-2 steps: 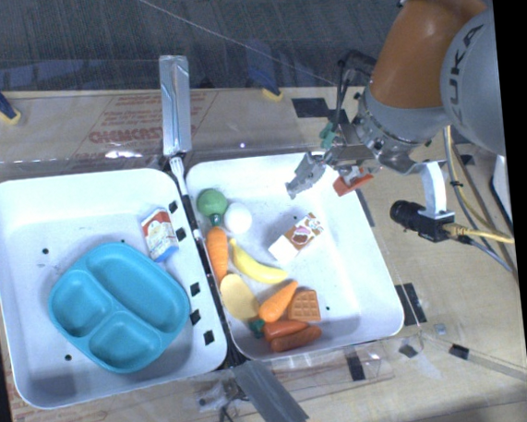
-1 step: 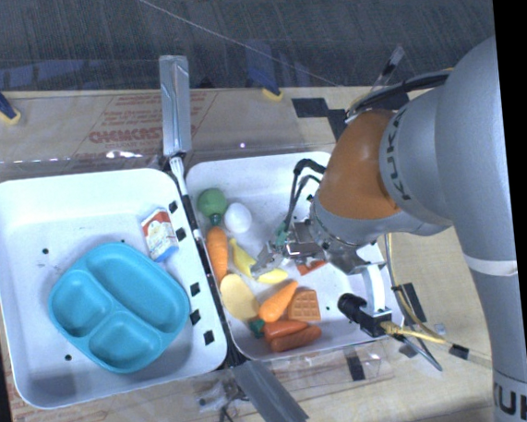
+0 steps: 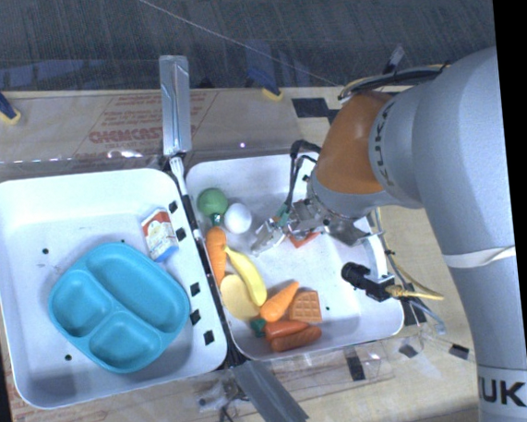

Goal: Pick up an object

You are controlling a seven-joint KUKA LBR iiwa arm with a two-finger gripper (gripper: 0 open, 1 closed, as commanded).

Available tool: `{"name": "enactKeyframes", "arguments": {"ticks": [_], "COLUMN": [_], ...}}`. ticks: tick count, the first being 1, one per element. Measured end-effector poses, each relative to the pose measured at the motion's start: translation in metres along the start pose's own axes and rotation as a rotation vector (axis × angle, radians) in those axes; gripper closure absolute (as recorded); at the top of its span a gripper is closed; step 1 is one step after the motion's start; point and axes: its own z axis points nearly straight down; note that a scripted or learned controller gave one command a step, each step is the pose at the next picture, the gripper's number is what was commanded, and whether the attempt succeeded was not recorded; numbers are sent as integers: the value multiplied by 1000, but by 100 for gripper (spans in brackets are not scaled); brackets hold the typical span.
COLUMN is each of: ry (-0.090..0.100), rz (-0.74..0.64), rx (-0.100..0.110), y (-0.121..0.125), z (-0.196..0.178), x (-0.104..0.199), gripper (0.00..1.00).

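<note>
I am watching the gripper (image 3: 275,232) in the right bin (image 3: 367,321); it is hanging low over the white floor, just right of the white ball (image 3: 237,218). I cannot tell how it is set, because the metal parts are blurring together. A small red-orange piece (image 3: 303,239) is lying just beside it, but I am not seeing it held. I judge the arm is doing the reaching step, not yet the lifting. The next move is asking for a clean descent on one item and a firm close. The arm is coming in from the right, the orange band (image 3: 355,150) bending down over the bin's rim. Further out, the carrot (image 3: 216,252), banana (image 3: 246,274) and green ball (image 3: 212,202) are crowding near the divider. The blue tray (image 3: 115,305) is sitting in the left bin (image 3: 22,210).
</note>
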Motion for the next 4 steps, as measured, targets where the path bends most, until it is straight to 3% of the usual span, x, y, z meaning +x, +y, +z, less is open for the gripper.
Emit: {"name": "enactKeyframes", "arguments": {"ticks": [1, 2, 3, 4], "ry": [-2, 5, 2, 4], "rz": [-245, -375, -343, -369], "rx": [1, 10, 4, 8], "y": [23, 78, 40, -35], "z": [-70, -18, -35, -15], "x": [-63, -11, 36, 51], "gripper": [0, 0, 0, 0]}}
